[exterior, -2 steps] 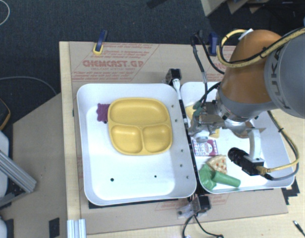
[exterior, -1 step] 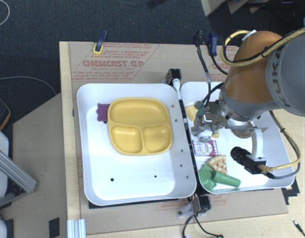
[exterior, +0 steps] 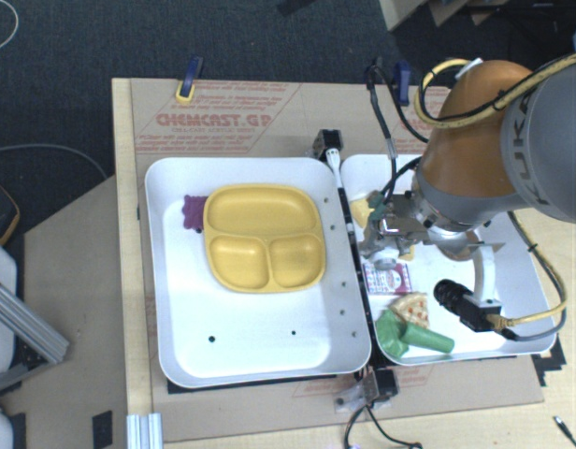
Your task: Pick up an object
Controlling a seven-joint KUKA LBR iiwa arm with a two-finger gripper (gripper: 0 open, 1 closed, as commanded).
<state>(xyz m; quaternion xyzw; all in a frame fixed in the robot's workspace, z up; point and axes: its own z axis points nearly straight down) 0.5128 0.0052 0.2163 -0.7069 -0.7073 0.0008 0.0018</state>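
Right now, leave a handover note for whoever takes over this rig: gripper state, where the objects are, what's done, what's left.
Gripper: low over the right bin, near its left wall; grip state hidden by the arm.
Left bin: yellow divided plate, purple item at its left edge.
Right bin: green toy, pizza-slice toy, small printed packet, yellow item.
Done: no pick visible.
Left: grasp an object and lift it.
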